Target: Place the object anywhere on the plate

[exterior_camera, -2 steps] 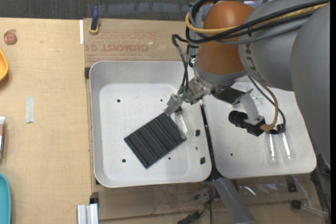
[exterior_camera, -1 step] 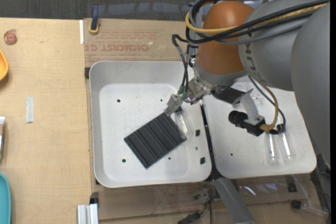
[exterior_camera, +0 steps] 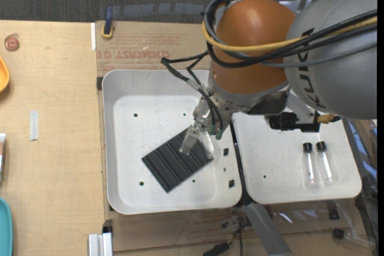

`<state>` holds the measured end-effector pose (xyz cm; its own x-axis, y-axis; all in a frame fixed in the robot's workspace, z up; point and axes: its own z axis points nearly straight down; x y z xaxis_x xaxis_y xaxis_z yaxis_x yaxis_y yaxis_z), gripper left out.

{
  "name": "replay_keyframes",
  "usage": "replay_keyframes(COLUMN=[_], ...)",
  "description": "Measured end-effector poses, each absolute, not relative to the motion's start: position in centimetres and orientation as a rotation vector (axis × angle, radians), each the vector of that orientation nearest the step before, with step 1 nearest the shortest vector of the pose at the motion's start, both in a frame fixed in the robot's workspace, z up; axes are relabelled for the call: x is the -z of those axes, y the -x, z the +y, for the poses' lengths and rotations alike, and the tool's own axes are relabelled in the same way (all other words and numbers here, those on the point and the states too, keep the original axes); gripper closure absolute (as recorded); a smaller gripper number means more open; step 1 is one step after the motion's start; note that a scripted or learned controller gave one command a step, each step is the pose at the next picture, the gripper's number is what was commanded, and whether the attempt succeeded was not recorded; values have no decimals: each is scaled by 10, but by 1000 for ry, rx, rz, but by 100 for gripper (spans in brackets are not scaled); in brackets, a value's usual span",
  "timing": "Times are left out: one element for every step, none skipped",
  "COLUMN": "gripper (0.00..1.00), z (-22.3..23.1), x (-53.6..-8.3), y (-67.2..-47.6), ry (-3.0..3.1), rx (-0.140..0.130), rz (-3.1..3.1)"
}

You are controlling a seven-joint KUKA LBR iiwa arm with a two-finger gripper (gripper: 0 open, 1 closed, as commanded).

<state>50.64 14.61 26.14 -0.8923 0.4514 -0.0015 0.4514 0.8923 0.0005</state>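
A dark ribbed rectangular plate (exterior_camera: 174,165) lies at a slant on the floor of the left white bin (exterior_camera: 120,129). My gripper (exterior_camera: 198,144) hangs low over the plate's upper right corner, under the orange wrist band (exterior_camera: 252,33). Nothing I can make out sits on the plate's bare ribbed surface. Two clear vials with black caps (exterior_camera: 316,162) lie side by side in the right white bin (exterior_camera: 288,186), well to the right of the gripper.
The bulky grey arm covers the back of the right bin and the wall between the two bins. Cables loop from the wrist over the left bin's back edge. Cardboard lies behind the bins, and a wooden bench surface with small items stretches to the left.
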Motion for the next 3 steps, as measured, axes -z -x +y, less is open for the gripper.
replay_keyframes(gripper=[100, 100, 100], z=[144, 157, 168], x=[-270, -293, -331], y=[-508, -529, -509], ry=[-737, -652, -62], rx=[0, 1, -1], rz=[3051, 3072, 3138])
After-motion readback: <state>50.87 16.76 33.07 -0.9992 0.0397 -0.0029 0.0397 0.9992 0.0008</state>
